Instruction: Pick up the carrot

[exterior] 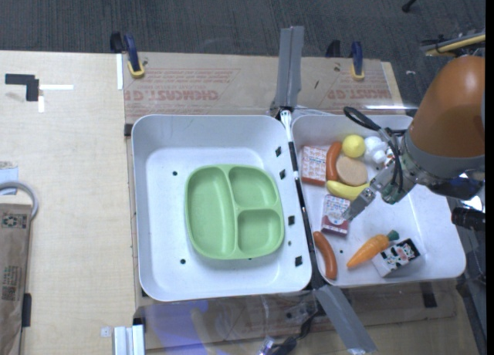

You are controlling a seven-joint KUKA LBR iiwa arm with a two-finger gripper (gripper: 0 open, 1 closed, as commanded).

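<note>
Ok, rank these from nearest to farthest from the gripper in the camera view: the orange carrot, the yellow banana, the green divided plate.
1. The yellow banana, just left of the gripper in the right bin.
2. The orange carrot, below the gripper toward the bin's front.
3. The green divided plate, far left in the other bin.

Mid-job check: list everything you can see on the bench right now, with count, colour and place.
bins: 2, white, side by side
tray: 1, green, three compartments, left bin
carrot: 1, orange, right bin, near front
sausages: 2, red, right bin
banana: 1, yellow, right bin
lemon: 1, yellow, right bin back
small packets: 2, red-white, right bin
carton: 1, black-white, beside carrot
clamps: 2, blue-yellow, back edge
gripper: 1, grey, above right bin
</note>
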